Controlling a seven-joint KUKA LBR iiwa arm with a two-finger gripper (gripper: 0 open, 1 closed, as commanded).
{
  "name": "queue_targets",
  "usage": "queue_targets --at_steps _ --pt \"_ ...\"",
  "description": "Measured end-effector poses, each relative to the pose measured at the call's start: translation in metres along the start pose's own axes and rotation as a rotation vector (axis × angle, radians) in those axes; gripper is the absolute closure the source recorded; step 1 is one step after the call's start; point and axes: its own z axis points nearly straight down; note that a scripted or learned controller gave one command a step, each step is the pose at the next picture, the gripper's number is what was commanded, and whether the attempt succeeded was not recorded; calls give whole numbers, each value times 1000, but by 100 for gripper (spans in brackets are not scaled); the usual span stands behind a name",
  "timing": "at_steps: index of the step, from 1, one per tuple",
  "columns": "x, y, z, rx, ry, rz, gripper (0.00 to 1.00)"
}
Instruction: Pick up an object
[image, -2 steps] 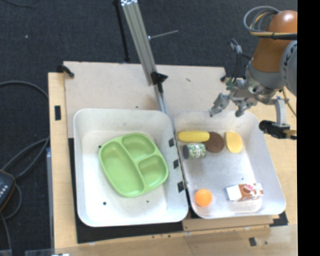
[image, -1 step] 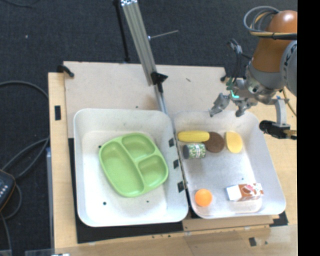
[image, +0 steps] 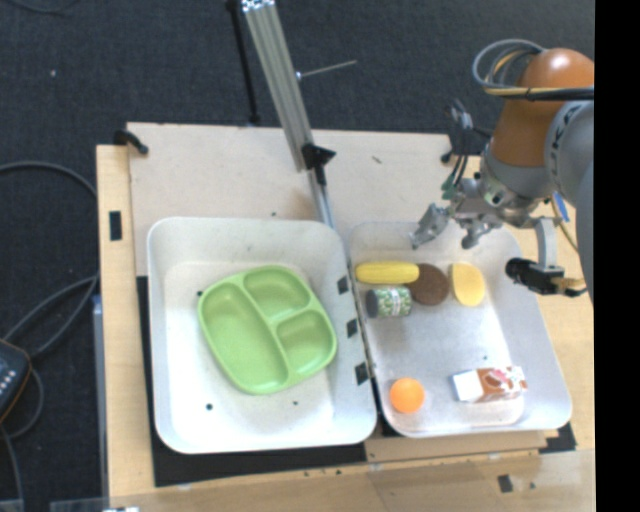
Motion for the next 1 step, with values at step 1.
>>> queue_targets --at_steps 1 --pt "-9 -2 45 1 0 2 0"
